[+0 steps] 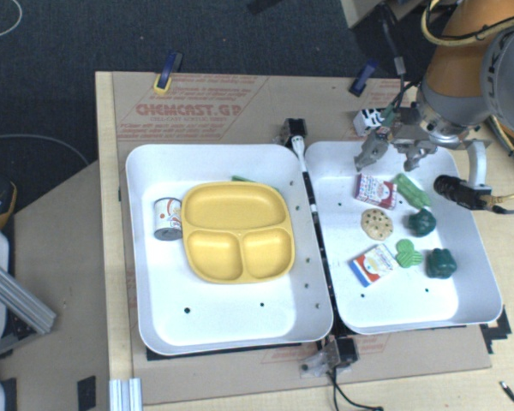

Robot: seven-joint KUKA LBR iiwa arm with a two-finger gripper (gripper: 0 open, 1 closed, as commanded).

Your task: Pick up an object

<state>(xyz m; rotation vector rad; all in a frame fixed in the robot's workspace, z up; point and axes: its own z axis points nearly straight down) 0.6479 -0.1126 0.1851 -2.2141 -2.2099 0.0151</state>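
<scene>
I see the gripper point(392, 151) over the right bin's point(471, 302) far edge, fingers apart, nothing btwn them. Nearest obj: red/white packet point(376, 190), lying flat just below the fingers in frame, long axis roughly left-right w/ slight tilt, not touching them. Beside it a green elongated toy point(414, 192) running diagonally, then cookie point(377, 223), dark green pieces point(423, 223) point(439, 264), light green piece point(406, 252), red/white/blue packet point(373, 265). Left bin point(227, 325): yellow divided tray point(237, 229), small can point(167, 218) on its left.
</scene>
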